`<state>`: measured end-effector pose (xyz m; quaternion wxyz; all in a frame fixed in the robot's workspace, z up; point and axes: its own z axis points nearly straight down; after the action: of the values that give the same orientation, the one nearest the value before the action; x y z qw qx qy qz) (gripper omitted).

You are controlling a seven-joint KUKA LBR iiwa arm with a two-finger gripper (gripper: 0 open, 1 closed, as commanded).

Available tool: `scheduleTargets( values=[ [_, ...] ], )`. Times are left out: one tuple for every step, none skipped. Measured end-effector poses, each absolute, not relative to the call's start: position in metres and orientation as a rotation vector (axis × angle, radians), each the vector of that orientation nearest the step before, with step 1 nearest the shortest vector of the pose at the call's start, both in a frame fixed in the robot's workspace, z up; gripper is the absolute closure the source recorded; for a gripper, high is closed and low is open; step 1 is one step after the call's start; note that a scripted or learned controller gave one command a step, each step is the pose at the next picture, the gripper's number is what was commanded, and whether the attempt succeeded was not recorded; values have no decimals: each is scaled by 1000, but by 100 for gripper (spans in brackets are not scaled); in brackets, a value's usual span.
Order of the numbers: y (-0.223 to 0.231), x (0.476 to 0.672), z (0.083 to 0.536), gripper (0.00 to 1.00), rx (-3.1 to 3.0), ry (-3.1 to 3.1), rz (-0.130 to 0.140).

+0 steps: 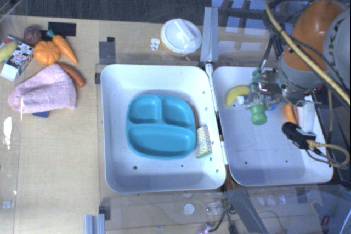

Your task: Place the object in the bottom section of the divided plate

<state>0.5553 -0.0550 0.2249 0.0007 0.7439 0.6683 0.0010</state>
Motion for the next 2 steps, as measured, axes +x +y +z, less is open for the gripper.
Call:
scheduleTargets(
  values=[
    [18,540,183,100,2339,2097,1],
    [18,540,184,0,2339,2096,2]
  ],
)
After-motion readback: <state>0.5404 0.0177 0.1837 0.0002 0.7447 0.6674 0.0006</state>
